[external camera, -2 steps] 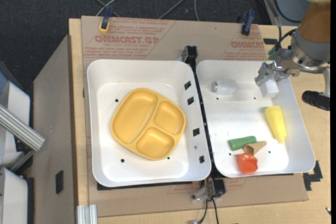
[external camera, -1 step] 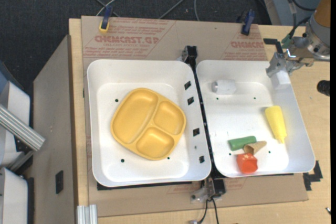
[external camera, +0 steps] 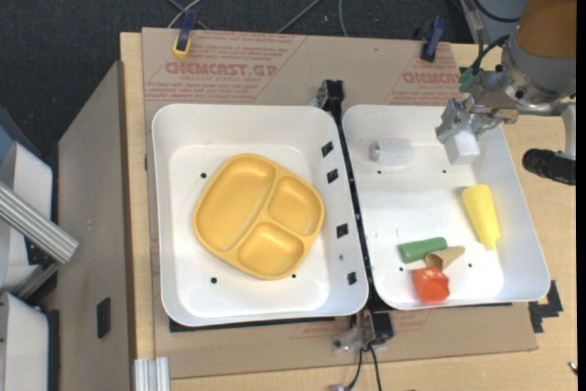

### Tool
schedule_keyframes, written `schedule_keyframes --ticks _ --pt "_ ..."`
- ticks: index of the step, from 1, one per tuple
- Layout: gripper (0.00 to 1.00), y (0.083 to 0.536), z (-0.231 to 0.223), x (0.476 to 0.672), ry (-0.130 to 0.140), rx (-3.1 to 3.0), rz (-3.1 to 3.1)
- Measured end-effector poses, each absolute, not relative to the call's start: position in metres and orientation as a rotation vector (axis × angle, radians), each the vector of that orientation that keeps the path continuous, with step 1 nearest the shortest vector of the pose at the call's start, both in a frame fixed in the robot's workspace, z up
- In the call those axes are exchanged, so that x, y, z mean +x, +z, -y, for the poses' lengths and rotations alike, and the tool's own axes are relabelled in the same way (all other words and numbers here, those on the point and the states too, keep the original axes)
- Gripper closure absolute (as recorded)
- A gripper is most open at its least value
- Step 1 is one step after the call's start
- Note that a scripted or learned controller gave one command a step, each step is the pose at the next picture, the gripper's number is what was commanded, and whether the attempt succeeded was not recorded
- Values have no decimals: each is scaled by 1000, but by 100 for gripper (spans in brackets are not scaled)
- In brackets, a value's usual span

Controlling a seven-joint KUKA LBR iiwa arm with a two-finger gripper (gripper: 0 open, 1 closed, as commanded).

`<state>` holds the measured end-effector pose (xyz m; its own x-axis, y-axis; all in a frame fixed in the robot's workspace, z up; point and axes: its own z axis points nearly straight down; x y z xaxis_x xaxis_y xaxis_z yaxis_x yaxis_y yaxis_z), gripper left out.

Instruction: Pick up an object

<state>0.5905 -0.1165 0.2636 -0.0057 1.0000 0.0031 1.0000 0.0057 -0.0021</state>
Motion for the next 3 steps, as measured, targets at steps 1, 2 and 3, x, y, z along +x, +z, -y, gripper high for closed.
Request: schedule_keyframes --ticks 1,2,3 --pt "100 262 74 565 1 -2213 2223" --pt "100 263 25 548 0 -2211 2225" --pt "100 252 -14 534 2 -2214 2223"
